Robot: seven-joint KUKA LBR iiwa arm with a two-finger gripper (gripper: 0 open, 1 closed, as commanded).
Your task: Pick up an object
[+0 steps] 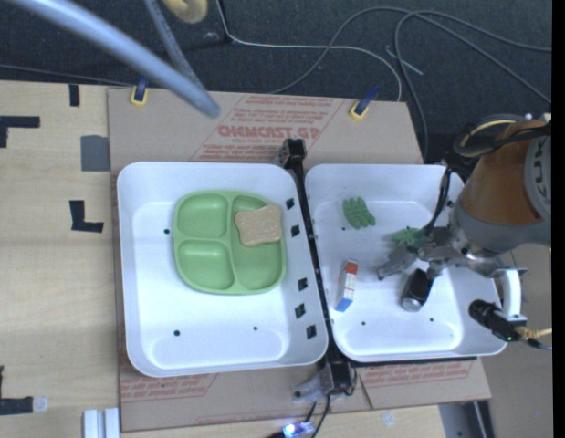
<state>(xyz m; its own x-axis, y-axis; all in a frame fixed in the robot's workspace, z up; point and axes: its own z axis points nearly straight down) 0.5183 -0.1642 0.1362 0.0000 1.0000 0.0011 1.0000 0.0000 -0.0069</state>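
Note:
In the right bin point(382, 336), my gripper point(402, 276) reaches in from the right and hangs low over the bin's middle-right floor. A small green object point(406, 237) lies just above it, partly hidden by the wrist. Further left, near the bin's back, sits a ridged green piece point(358, 213). A small red, white and blue stick-shaped item point(347, 285) lies left of the gripper, apart from it. I see nothing clearly held.
The left bin point(145, 272) holds a green divided plate point(229, 242) with a slice of bread point(259, 225) in its upper right compartment. A black divider point(305, 245) runs between the bins. Cables trail across the dark floor behind.

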